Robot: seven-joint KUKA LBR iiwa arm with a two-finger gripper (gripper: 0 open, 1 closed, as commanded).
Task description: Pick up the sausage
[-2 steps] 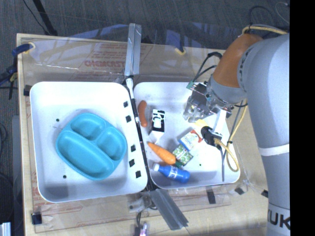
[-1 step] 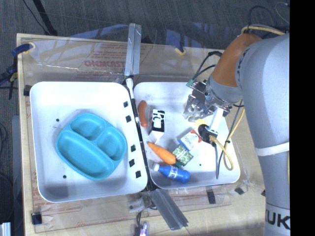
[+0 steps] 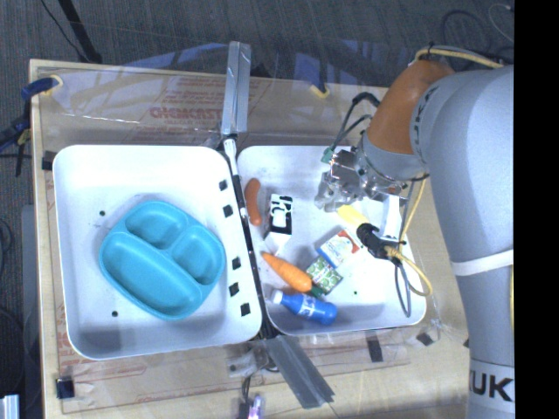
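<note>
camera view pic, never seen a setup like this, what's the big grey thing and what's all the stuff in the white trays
The big grey thing with the orange band is a robot arm, reaching in from the right. Its gripper hangs above the right bin; I cannot tell whether it holds anything. One fixed camera looks down at a slant on a bench with two shallow white bins. The left bin holds a blue divided plate. In the right bin lie the sausage near the divider, a carrot, a blue bottle, a small carton, a black and white card and a yellow item.
</note>
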